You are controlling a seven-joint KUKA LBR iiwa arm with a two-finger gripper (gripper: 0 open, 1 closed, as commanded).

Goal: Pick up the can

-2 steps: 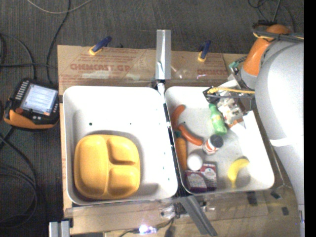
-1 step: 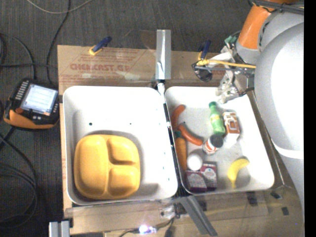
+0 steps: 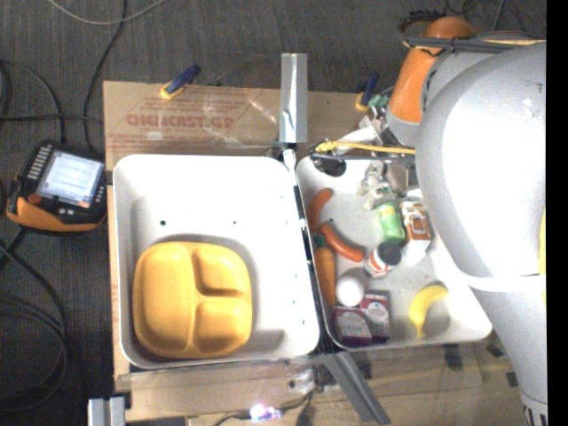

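Hand (image 3: 380, 183) low over right bin (image 3: 461, 331), far end; we cannot tell its opening or any hold. Can (image 3: 383, 260), red-and-white, lies just nearer, mid-bin, beside green bottle (image 3: 390, 221). We judge approach step; next: centre over can, descend. Crowding: sausages (image 3: 342, 242), egg (image 3: 350, 288), purple carton (image 3: 362, 319), banana (image 3: 427, 307). Left bin (image 3: 129, 202) holds yellow tray (image 3: 193, 298).

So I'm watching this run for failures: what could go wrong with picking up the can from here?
1. The right bin is crowded: the tool hangs over a green bottle and a small box, so it may close on the wrong thing.
2. What looks like the can sits tight among bottle, sausage and egg, so fingers may knock them.
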